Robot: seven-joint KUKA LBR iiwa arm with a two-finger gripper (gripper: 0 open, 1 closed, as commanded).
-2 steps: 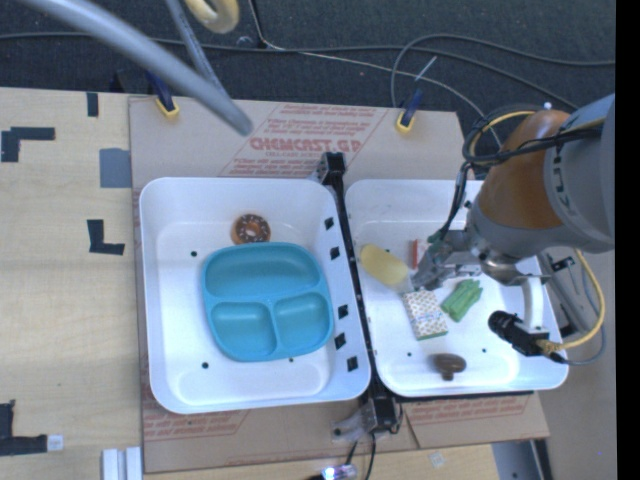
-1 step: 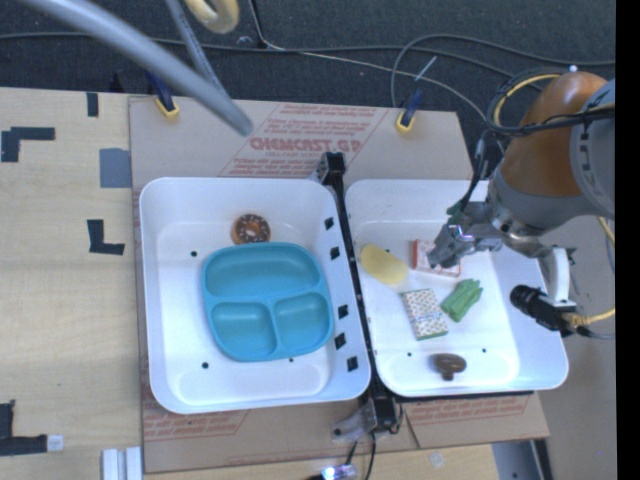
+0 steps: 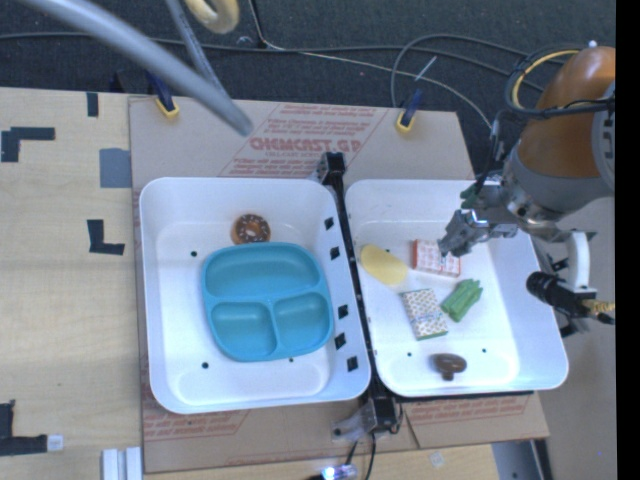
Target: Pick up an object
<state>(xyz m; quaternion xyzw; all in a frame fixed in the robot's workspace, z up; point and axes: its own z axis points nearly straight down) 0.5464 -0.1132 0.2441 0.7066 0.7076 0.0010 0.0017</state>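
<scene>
Pale wood counter (image 3: 60,298) w/ a cardboard sheet (image 3: 300,133) on it carried two white bins side by side. The gripper (image 3: 458,236) hung over the upper part of the right bin (image 3: 535,348), at the upper right edge of a red-and-white box (image 3: 435,260). Whether it was spread or pressed together couldn't be told from this angle, and nothing was visibly held.

That box looked like the likeliest target, being the nearest thing. To do the pick well, IMO: centre over the box, not its edge, line the jaws across its short side, and go straight down. A yellow lump (image 3: 383,264) lay just beside the box on its left, so a skewed approach could nudge it or catch both. Lift slowly and check the box actually comes up.

Right bin contents, besides the box and lump:
- a patterned packet (image 3: 425,313) below the box
- a green piece (image 3: 462,299) touching or nearly touching the packet's right side
- a small brown piece (image 3: 449,365) near the front wall, apart from the rest

The left bin (image 3: 160,298) held a blue divided tray (image 3: 265,300), compartments bare, and a doughnut (image 3: 250,229) just behind it.
</scene>
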